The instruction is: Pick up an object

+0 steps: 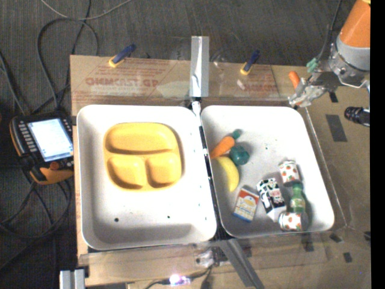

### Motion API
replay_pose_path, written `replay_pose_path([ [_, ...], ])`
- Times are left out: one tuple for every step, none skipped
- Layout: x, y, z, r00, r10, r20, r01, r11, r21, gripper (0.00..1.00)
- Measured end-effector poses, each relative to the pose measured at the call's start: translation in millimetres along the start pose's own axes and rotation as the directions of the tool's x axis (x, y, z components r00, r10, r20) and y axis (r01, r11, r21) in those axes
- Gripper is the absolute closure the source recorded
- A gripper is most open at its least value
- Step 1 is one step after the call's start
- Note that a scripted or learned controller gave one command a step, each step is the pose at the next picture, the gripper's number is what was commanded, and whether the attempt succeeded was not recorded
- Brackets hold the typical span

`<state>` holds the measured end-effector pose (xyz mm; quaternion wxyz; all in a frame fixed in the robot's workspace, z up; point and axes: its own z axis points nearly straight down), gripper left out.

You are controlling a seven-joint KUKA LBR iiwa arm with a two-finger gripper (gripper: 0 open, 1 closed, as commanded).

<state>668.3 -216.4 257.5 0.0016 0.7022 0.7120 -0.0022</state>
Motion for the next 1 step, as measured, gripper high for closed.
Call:
replay_pose_path([
  [25.0, -32.1, 44.9, 1.000, 0.007, -0.002, -0.007, 1.000, 0.003, 1.00],
])
